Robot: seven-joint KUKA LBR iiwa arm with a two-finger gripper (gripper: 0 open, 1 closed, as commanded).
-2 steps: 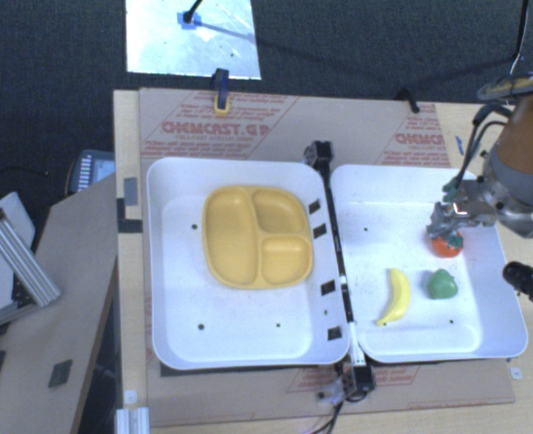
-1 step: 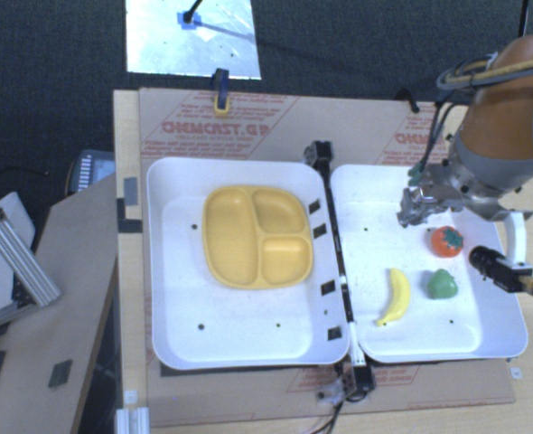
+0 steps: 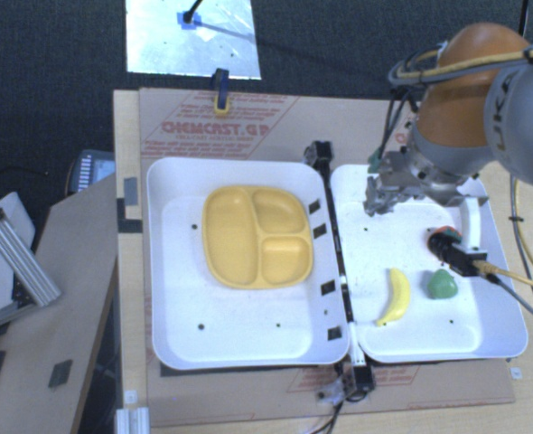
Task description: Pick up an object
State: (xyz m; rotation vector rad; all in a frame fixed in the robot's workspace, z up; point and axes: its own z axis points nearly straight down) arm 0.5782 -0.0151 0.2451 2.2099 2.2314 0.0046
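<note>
A yellow banana [image 3: 395,297] lies in the right bin [image 3: 492,333], near its front left. A small green object [image 3: 443,284] sits just to the banana's right. My gripper [image 3: 381,198] hangs over the back left part of the right bin, well behind the banana and apart from it. I see nothing between its fingers. The grey arm with its orange band [image 3: 470,70] reaches in from the right above it.
The left bin [image 3: 172,333] holds a yellow divided plate [image 3: 256,236]. A black divider [image 3: 331,251] runs between the bins. A black and red fitting with a yellow cable [image 3: 456,250] sits at the right bin's right side. A silver sheet [image 3: 192,25] lies behind the bench.
</note>
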